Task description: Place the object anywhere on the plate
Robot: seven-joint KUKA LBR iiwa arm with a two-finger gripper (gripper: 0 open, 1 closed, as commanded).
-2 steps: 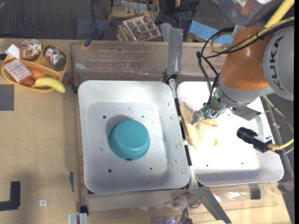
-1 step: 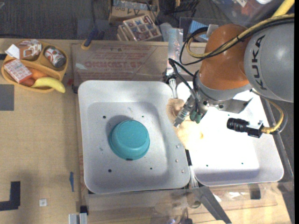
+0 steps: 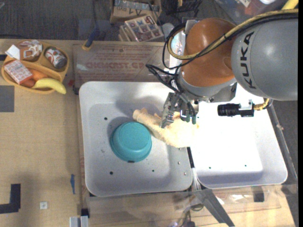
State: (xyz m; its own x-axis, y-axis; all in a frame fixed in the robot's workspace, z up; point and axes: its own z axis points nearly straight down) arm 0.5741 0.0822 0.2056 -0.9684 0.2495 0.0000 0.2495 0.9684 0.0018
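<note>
- Arm (image 3: 246, 56) reaching in from right, wrist angled down over left bin (image 3: 94, 98).
- Tool (image 3: 173, 119) fingers narrowly parted, touching cream cloth-like object (image 3: 163, 129); grip uncertain.
- Object just beside teal plate (image 3: 131, 141), right of it.

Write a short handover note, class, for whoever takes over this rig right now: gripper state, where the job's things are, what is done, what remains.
Gripper: low over the left bin, at the pale yellow object; grasp not clear.
Pale yellow object: in the left bin near the divider, right of the teal plate and touching its rim.
Done: arm has reached the object.
Left: grasp, lift, set it on the plate.
</note>
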